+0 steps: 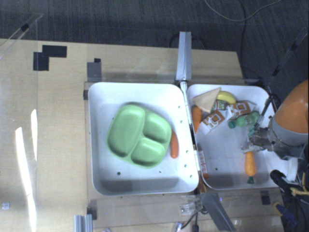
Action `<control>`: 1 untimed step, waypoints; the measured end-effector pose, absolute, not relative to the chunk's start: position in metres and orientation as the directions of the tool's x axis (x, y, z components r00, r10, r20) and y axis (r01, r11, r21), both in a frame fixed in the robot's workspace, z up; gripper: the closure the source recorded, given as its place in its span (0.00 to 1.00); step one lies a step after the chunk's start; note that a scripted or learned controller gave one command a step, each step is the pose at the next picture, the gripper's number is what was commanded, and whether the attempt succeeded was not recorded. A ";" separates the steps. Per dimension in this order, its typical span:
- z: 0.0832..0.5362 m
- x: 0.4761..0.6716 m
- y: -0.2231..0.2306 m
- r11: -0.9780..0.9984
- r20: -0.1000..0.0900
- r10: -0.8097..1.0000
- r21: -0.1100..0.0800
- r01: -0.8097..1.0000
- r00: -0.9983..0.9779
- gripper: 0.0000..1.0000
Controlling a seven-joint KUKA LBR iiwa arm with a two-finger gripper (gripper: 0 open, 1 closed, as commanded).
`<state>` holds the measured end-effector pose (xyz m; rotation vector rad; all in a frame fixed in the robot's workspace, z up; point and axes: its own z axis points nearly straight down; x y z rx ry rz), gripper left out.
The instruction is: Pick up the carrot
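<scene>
Three orange, carrot-like pieces are on show, so the target needs sorting out first. Taking the green divided plate [139,135] in the left bin [101,178] as the landmark: one small carrot [174,146] lies touching the plate's right rim, on the bin floor. A second orange piece [196,118] sits just beyond the wall to the plate's right, in the right bin [227,181], against that bin's left side. A third, an orange carrot with a dark stem end [249,165], lies well to the plate's right, near the right bin's front.

And the gripper [257,141] is down in the right bin, far from the plate, hanging right above the top end of that third carrot. Whether the jaws are apart or together I cannot tell; dark metal and clutter hide them. Nothing orange is visibly between them, and the carrot looks to be flat on the bin floor.

So my read: the approach looks made, but the grasp and the lift are not yet done. A packet [215,119], a banana [226,98] and a green object [243,121] crowd the bin beyond it, yet none touches that carrot.
</scene>
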<state>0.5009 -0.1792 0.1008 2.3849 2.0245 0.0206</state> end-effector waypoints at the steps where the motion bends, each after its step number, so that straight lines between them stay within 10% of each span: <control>1: 0.172 0.488 -0.107 -0.199 0.001 0.980 0.005 0.980 0.199 1.00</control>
